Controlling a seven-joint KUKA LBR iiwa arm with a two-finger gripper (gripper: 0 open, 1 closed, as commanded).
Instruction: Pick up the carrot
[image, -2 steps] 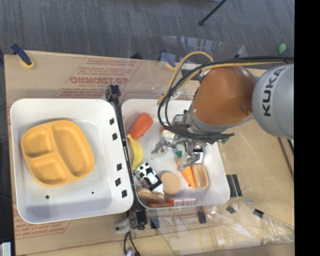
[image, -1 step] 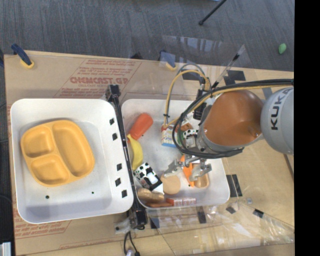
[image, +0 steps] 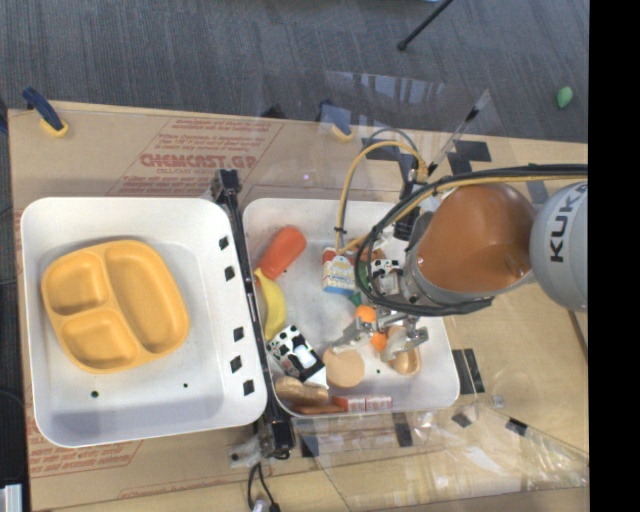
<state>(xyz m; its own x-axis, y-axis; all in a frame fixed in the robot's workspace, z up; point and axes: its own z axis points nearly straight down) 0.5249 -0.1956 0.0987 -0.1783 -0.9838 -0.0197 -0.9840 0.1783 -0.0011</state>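
Carrot (image: 283, 250): orange, stubby, lying at a slant in the right bin (image: 440, 385), near that bin's far left corner and close to its left wall. Nothing touches it from above.

Banana (image: 268, 302): yellow, along the same left wall, just beside the carrot's lower end.

Small carton (image: 340, 272): in the middle of the right bin, towards its far edge.

Black-and-white patterned piece (image: 293, 348), round tan disc (image: 346, 370) and brown bun-like item (image: 303, 394): grouped towards the right bin's near edge and near left corner.

Yellow divided plate (image: 112, 303): in the left bin (image: 60, 420), at its middle.

My gripper (image: 386, 328): low over the right bin, in its right half towards the near edge, well apart from the carrot, with the carton lying between. Whether it is parted or closed I cannot tell; cables and my wrist hide it. It does not hold the carrot.

My arm (image: 470, 245): reaching across the right bin's right edge.
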